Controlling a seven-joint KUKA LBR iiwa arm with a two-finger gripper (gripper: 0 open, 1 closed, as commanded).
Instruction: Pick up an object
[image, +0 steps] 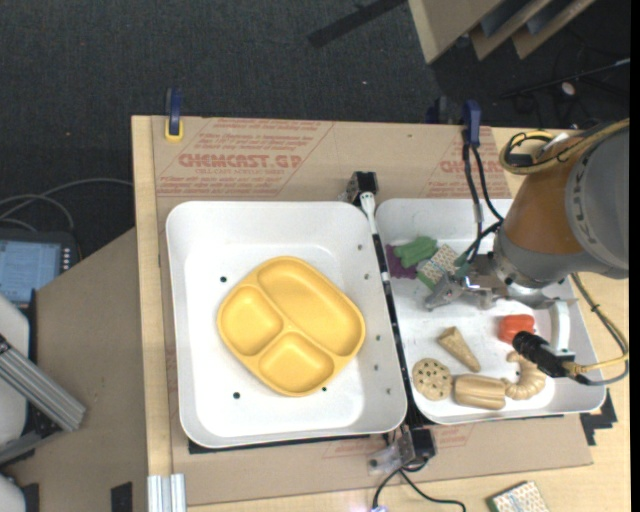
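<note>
Two shallow white bins are set side by side on a bench covered with brown board. The left bin (190, 330) is occupied by a yellow divided plate (290, 325) with three compartments, lying near the bin's middle. The right bin (420, 215) is reached by the grey arm (570, 215), which enters from the right. The gripper (445, 288) is positioned low over the upper middle of this bin, just beside a green and purple item (410, 253) and a small speckled block (436, 264); whether its fingers are spread or pressed together cannot be told, and nothing is seen pinched between them. Nearer the front of the right bin, a tan wedge (460, 348), a round cookie (431, 377), a bread roll (479, 391), an orange-red piece (516, 325) and a pale curved item (527, 382) are laid out, apart from the gripper.
</note>
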